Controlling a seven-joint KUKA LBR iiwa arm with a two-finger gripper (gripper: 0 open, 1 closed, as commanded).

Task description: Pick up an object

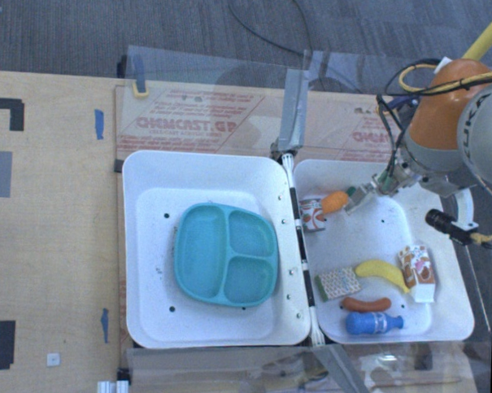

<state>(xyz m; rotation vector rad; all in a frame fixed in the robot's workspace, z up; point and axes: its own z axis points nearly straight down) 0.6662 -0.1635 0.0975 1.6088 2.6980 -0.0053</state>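
The orange (334, 202), a small round toy fruit by the look of it, is likely light, stiff and a little slick, so a grip across its middle, where it is widest, should hold best; pinched near the top it could squirt out. It is bright orange and smooth, with a darker bit on its far side, and it lies in the right bin (456, 323) near the bin's upper left corner, just beside the hand (362, 196) on the side away from the arm.

The hand is low over the bin floor, its tip pointing at the orange. Whether it is spread or closed cannot be told from here, and nothing can be seen in its grasp.

Just past the orange, against the dividing rim, stands a small can (312, 214). Toward the near edge of the bin, well apart from the hand, lie a banana (383, 272), a carton (417, 269), a flat packet (338, 282), a sausage (367, 304) and a blue bottle (372, 322). The left bin (148, 195), beyond the divider, holds a teal tray (190, 254). Both bins sit on the counter (49, 224).
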